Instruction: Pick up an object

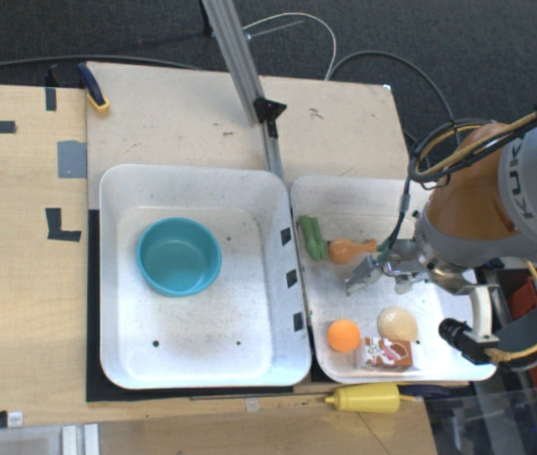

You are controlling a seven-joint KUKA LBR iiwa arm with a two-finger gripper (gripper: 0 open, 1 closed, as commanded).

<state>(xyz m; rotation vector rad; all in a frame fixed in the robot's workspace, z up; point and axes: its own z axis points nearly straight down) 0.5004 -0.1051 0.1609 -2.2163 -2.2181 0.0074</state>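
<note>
I have the gripper (361, 275) low in the right bin (344, 197), fingers spread and gripping nothing, beside the orange pear-shaped toy (347, 250) at centre-right of frame. Nothing lifted yet; the grasp remains.

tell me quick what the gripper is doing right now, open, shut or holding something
Gripper: low in the right bin beside the orange pear-shaped toy; whether it is open or shut cannot be told, and nothing is visibly held.

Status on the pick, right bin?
Pincer low in the right white bin, nothing seen between its fingers. Nearest target: orange pear-shaped toy, just beside the tips. Green elongated toy crowds it on the left.
</note>
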